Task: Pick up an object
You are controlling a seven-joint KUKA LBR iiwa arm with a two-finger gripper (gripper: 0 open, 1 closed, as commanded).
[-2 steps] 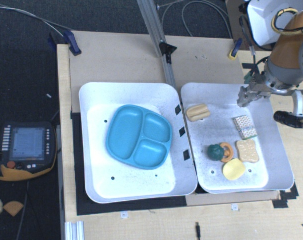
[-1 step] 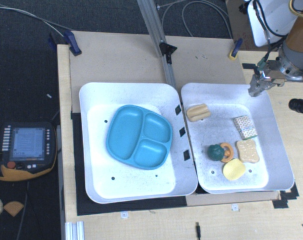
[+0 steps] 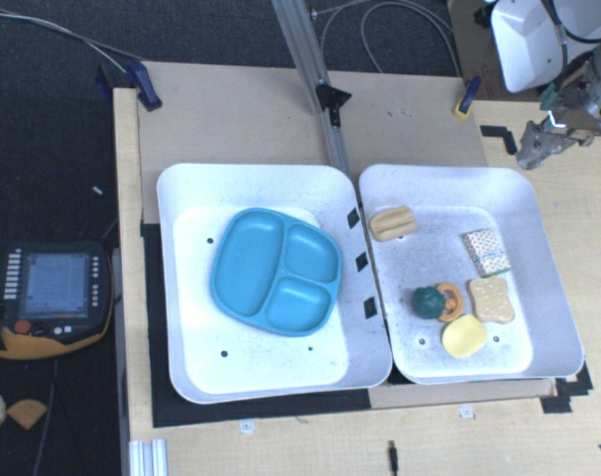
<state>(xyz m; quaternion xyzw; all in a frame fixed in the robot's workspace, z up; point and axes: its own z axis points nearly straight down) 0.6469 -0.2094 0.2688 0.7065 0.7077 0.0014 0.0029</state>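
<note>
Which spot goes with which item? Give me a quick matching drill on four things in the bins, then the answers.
Things:
1. blue divided plastic plate
2. tan bread-roll-shaped toy
3. round yellow lemon-like toy
4. small patterned rectangular packet

Places:
A. near front of right bin, below the toast-shaped piece
B. right bin's back left corner area
C. middle of the left bin
D. right side of right bin, above the toast-shaped piece

Pairs: 1-C, 2-B, 3-A, 4-D

Small objs (image 3: 465, 336) in rt bin (image 3: 548, 256)
</note>
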